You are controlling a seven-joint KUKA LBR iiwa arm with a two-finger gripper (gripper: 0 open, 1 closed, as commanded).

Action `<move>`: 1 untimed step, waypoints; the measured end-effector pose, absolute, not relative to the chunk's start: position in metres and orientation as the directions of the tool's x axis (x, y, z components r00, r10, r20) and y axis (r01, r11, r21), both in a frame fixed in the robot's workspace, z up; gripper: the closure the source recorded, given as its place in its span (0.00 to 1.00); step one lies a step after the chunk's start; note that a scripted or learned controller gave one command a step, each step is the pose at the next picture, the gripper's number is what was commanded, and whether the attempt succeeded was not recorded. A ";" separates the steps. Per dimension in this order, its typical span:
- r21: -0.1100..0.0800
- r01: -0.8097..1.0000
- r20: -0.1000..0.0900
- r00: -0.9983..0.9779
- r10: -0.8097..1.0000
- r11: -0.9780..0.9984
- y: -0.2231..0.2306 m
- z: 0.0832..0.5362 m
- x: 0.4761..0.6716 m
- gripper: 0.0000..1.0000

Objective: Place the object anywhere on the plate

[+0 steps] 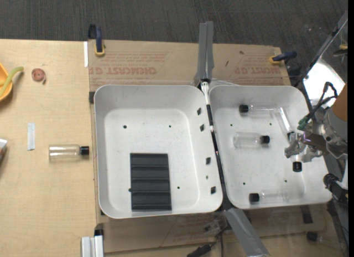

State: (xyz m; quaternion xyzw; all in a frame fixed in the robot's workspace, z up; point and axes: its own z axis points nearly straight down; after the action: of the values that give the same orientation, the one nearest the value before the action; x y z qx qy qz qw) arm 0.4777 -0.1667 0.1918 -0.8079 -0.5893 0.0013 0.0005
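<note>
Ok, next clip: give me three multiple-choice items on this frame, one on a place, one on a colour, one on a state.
1. Where does the dark ribbed plate lie?
A) in the left bin
B) in the right bin
C) on the floor

2. What colour is the cap of the clear bottle on the wooden bench, left of the bins?
A) red
B) black
C) yellow

3. How does that bottle rest?
A) upright
B) on its side
C) leaning against a bin

Answers:
1 A: the plate sits on the left bin's floor, toward its near wall.
2 B: the cap at the bottle's right end is plainly black.
3 B: its length runs flat along the wood, apart from the bin.
</note>
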 end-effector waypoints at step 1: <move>-0.002 0.952 -0.002 0.306 0.952 -0.306 -0.167 0.192 0.478 0.00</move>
State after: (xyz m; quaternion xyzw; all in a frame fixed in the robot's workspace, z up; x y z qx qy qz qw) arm 0.4777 -0.1667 0.1919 -0.8079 -0.5893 0.0013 0.0005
